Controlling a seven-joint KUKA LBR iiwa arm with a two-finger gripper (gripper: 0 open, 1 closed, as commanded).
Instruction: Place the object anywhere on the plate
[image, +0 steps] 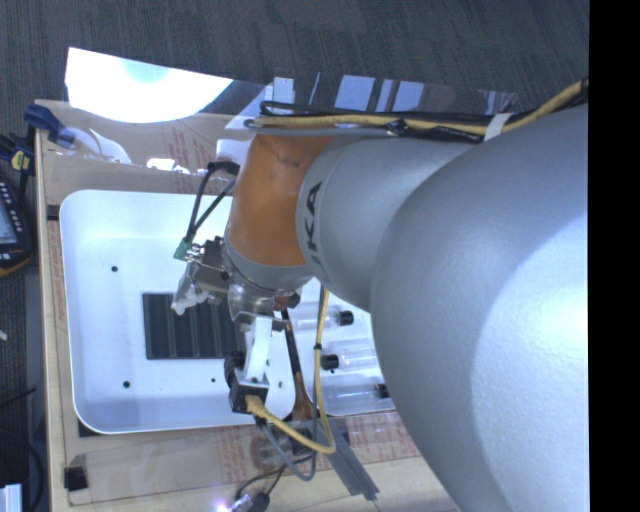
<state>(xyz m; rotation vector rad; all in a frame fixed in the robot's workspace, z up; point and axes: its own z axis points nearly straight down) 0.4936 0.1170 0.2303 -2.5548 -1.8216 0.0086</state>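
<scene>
Gripper (195, 287) low over the left bin (90, 300), right at the upper right corner of a dark ridged slab (180, 325) lying flat on the bin floor. Cannot tell whether open, closed or clamped on anything, the working end being hidden behind the wrist. Cannot place the object either: perhaps beneath the wrist, perhaps under the bulk of the arm (450, 280). Judging that slab to be the plate, though not with certainty.

Risks from here:
- Releasing too near the slab's edge and letting the piece tip or slide onto bare white floor.
- Releasing from too high and getting a bounce off the ridges.
- Coming down empty-handed and setting nothing at all.
- Pressing too low and shoving the slab sideways.

Counted: one arm, one gripper, one ridged slab, one bin in full sight plus a sliver of a second bin (350, 395) past the wrist, and two small dark spots (115, 268) on the left bin's floor.
</scene>
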